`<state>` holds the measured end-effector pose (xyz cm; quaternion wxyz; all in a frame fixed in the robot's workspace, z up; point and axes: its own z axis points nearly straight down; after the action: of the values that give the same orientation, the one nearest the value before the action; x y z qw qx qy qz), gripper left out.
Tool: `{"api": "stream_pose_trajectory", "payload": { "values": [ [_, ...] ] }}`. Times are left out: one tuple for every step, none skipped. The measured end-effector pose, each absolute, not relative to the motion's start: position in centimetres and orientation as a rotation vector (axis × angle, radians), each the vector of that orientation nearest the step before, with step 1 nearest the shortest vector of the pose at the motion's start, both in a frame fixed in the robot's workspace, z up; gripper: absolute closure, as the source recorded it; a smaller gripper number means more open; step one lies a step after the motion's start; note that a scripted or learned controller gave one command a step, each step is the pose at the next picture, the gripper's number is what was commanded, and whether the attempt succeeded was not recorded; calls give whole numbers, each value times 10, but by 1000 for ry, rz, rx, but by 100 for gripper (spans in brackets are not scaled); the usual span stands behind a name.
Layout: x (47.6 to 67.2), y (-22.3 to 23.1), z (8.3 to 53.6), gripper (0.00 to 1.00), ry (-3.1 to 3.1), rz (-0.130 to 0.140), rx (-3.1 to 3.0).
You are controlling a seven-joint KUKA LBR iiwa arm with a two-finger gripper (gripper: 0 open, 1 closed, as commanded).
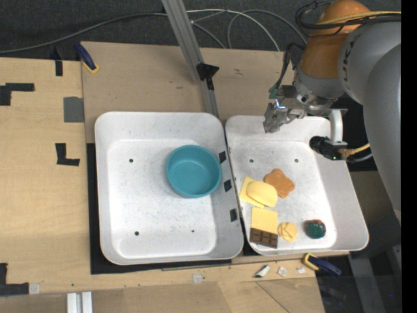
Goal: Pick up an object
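In the camera view, 2 shallow white bins are seen side by side on the worktop (pixel 150 64). The left bin (pixel 117 175) holds a teal bowl (pixel 193 170), upright and near its right wall. The right bin (pixel 339 194) holds a cluster of small items toward its near half: a pale yellow rounded piece (pixel 262 192) touching an orange-brown piece (pixel 281 182) behind it, a flat yellow block with a brown end (pixel 264 227) just in front, a small cream-coloured round piece (pixel 287 231) beside that block, and a dark green and red ball-like item (pixel 315 229) near the right wall. The gripper (pixel 276 119) is seen over the far left corner of the right bin, well apart from the cluster, and nothing is visible between its tips; whether it is spread or closed cannot be told from this angle. The task is judged to be at its start or in an approach: no object has been lifted, and every item lies on a bin floor. What is left is judged to be the whole grasp: travel toward a chosen item, descent, closing on it and lifting. The crowded pieces are judged harder to isolate than the ball-like item.
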<state>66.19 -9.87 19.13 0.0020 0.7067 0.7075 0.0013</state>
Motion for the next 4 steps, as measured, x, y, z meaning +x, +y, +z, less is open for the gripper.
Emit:
{"api": "stream_pose_trajectory", "payload": {
  "values": [
    [665, -108, 244, 100, 2220, 4, 2216],
    [666, -107, 288, 100, 2222, 4, 2216],
    [645, -52, 284, 100, 2230, 0, 2216],
    [629, 1, 263, 100, 2231, -3, 2217]
  ]
}}
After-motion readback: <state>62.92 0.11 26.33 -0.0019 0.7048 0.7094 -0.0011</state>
